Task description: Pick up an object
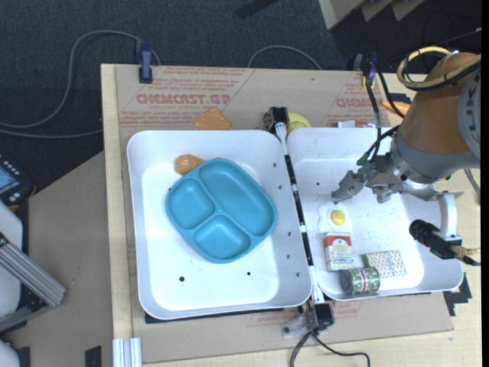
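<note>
My gripper (361, 193) hangs over the middle of the right bin (328, 155), its fingers apart with nothing between them. Just below and left of it a small yellow object (337, 218) lies on the bin floor. Toward the front of that bin are a red and white box (337, 251), a green can (361, 280) on its side, and a patterned packet (388, 262). In the left bin (153, 243), a blue divided plate (221, 209) sits with a small orange object (187, 163) at its back left edge.
On the board behind the bins, an orange item (212, 119) and a yellow ball (298, 121) lie outside them. A black clip (276, 117) sits on the wall shared by the bins. The arm's body (435, 128) overhangs the right bin's right side.
</note>
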Motion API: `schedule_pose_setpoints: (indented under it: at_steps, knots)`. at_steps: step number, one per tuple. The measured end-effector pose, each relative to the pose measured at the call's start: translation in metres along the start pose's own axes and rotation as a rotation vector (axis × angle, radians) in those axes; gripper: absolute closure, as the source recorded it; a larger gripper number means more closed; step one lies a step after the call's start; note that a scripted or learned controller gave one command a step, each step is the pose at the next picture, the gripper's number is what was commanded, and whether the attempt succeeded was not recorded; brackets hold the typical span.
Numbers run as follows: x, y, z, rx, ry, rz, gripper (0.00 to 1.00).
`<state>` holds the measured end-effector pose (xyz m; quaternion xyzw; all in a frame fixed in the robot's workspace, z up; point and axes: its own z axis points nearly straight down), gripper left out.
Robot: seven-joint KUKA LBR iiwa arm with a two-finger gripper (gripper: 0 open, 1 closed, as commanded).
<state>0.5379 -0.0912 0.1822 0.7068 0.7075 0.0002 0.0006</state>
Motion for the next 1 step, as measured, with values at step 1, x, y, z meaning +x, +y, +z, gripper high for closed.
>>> schedule_pose_setpoints:
  at_steps: [1]
  knots:
    - [-0.0051, 0.0016, 0.1021, 0.004, 0.001, 0.002, 0.0]
